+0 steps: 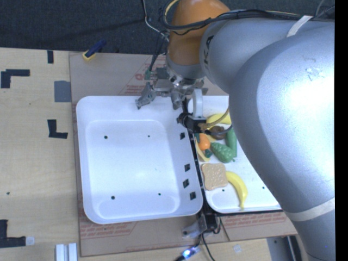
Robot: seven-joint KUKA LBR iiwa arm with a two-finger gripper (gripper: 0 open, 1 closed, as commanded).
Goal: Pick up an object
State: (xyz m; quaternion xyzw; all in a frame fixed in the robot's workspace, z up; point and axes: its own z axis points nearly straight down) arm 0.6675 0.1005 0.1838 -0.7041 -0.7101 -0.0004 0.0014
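My gripper (pixel 160 99) hangs over the far rim of the left white bin (pixel 130 167), below the orange wrist band. Its two fingers stand apart, open, with nothing between them. The objects lie in the right bin (pixel 247 204), partly hidden under the grey arm. Near its front lies a yellow banana (pixel 238 187). A tan slice of toast (pixel 213 175) sits beside it. Further back are a green vegetable (pixel 226 148), a small orange piece (pixel 203 143), a brown item (pixel 218 131) and a second yellow banana (pixel 218 117). The gripper is to the left of these objects and touches none.
The big grey arm covers the right side of the right bin. A black divider with clips (pixel 188 156) runs between the bins. Both bins rest on a cardboard sheet (pixel 103 75). A blue and yellow tool (pixel 94 49) lies at the bench's back left.
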